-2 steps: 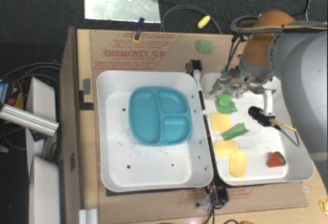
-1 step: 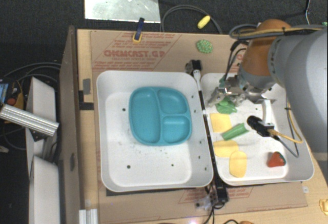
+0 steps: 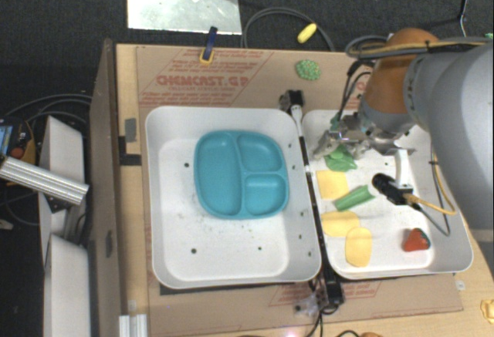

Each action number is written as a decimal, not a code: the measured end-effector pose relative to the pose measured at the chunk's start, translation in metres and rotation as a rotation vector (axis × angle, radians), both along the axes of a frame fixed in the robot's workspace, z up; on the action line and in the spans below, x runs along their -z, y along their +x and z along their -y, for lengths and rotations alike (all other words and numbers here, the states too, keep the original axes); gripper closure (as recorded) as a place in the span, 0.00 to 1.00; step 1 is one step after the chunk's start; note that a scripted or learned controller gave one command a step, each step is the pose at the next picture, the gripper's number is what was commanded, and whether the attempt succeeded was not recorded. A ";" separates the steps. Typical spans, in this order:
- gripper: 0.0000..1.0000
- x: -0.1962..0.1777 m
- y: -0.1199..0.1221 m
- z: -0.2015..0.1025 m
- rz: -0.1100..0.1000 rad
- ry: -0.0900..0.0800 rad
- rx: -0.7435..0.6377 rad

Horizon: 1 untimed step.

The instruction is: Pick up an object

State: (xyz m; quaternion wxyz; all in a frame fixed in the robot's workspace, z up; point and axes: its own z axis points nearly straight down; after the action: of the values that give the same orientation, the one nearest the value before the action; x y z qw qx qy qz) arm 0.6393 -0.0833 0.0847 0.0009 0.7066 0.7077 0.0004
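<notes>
My gripper (image 3: pixel 337 141) hangs over the far left part of the right bin (image 3: pixel 455 251), just above a light green leafy piece (image 3: pixel 340 162). Nothing can be seen held in it. Closer to the front lie a yellow block (image 3: pixel 332 184), a green cylinder (image 3: pixel 352 197), a flat yellow slice (image 3: pixel 339 224) and a yellow oval piece (image 3: pixel 358 247). A red strawberry (image 3: pixel 415 240) sits near the bin's front right corner.
The left bin (image 3: pixel 166 251) holds a teal divided plate (image 3: pixel 240 173). A ridge between the bins (image 3: pixel 310 197) runs just left of the gripper. Behind the bins, a green round thing (image 3: pixel 308 69) and a yellow item (image 3: pixel 307 33) lie on the cardboard.
</notes>
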 end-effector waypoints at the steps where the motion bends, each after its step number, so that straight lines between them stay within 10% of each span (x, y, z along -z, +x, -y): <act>1: 0.00 0.000 0.000 0.000 0.000 0.000 0.000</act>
State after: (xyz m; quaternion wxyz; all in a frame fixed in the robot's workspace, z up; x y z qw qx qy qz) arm 0.6393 -0.0833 0.0847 0.0009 0.7066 0.7077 0.0004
